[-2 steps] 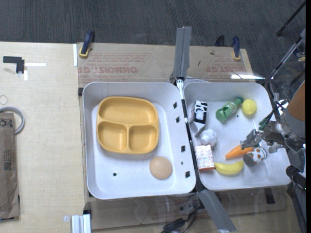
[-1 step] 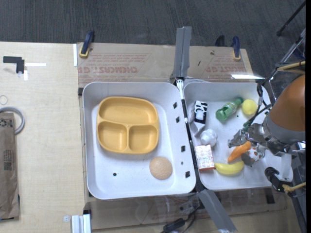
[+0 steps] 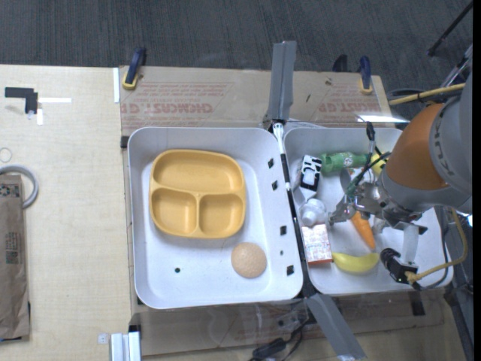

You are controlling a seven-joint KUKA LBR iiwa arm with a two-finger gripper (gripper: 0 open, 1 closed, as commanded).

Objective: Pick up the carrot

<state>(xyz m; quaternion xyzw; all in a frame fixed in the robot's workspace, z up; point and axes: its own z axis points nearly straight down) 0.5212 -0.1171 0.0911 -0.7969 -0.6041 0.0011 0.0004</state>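
On my feed the arm [image 3: 451, 138] is a bulky grey rounded body with a broad orange band [image 3: 412, 156] above the wrist. Below that I see the metal gripper [image 3: 359, 204], with thin black and yellow cables trailing past it.

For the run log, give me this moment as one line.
tool at carrot | right bin | grasp unconfirmed | banana beside
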